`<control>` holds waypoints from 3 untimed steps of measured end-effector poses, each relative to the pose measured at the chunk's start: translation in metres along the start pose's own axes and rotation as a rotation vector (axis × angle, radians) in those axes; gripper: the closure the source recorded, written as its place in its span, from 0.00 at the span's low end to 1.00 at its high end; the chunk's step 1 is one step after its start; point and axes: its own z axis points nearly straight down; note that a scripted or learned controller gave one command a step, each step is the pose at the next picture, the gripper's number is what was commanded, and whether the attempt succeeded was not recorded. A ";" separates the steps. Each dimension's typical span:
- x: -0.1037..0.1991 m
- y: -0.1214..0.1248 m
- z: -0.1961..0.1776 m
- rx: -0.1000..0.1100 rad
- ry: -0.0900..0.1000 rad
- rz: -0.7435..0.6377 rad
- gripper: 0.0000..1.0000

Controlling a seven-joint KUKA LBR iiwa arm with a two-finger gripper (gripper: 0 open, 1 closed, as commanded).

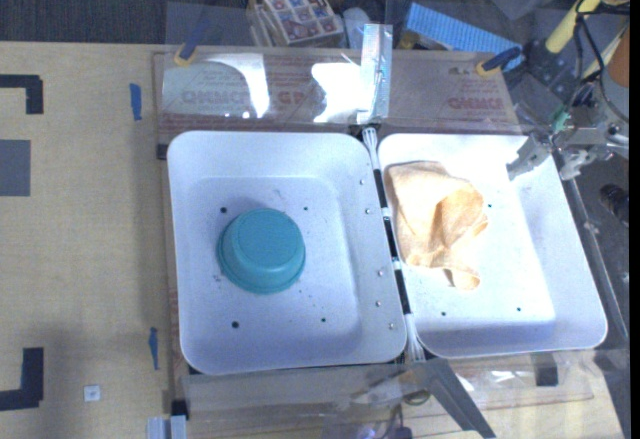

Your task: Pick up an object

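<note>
- A teal bowl (262,249) sits upside down, left of centre in the left bin (200,162).
- A crumpled tan cloth (436,220) lies along the left side of the right bin (560,257).

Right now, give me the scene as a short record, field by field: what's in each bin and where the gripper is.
left bin: one teal bowl, upside down, left of the bin's centre
right bin: one crumpled tan cloth, lying against the bin's left side
gripper: over the far right corner of the right bin, apart from the cloth
held item: none seen at the gripper
bowl and cloth: in separate bins, not touching
task state: nothing picked up yet
</note>
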 end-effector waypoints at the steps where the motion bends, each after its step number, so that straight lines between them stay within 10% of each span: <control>1: 0.032 0.017 0.119 -0.002 -0.001 -0.204 0.00; 3: 0.094 -0.040 0.132 -0.017 -0.005 -0.364 0.00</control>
